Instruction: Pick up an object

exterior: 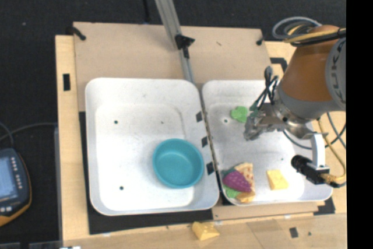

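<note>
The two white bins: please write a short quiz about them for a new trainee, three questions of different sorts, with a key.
1. True or false: the blue bowl lies in the right bin.
2. Which thing lies nearest the hand? A) the green piece B) the purple grapes C) the yellow block
3. Fill in: a yellow piece lies outside the bins, on the ____ in front of them.

Key
1. False; it lies in the left bin.
2. A
3. bench
</note>
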You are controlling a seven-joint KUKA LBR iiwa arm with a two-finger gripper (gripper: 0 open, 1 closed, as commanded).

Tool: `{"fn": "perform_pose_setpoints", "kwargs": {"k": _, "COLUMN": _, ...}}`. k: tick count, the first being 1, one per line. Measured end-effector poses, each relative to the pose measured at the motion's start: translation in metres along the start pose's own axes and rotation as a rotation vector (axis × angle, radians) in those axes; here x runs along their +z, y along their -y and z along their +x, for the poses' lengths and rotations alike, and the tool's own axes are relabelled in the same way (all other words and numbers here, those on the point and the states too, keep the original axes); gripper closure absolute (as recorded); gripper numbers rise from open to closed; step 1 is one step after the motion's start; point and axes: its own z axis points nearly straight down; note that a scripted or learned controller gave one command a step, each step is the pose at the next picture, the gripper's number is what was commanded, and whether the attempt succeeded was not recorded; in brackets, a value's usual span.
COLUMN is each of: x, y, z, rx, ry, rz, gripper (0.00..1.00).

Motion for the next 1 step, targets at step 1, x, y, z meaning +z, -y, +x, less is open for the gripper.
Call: {"fn": "perform_pose_setpoints", "kwargs": {"k": 1, "x": -0.005, "y": -0.0124, "z": 0.0426, "rx": 0.001, "ry": 0.0, "rz": 0.002, "gripper": 1.0}}
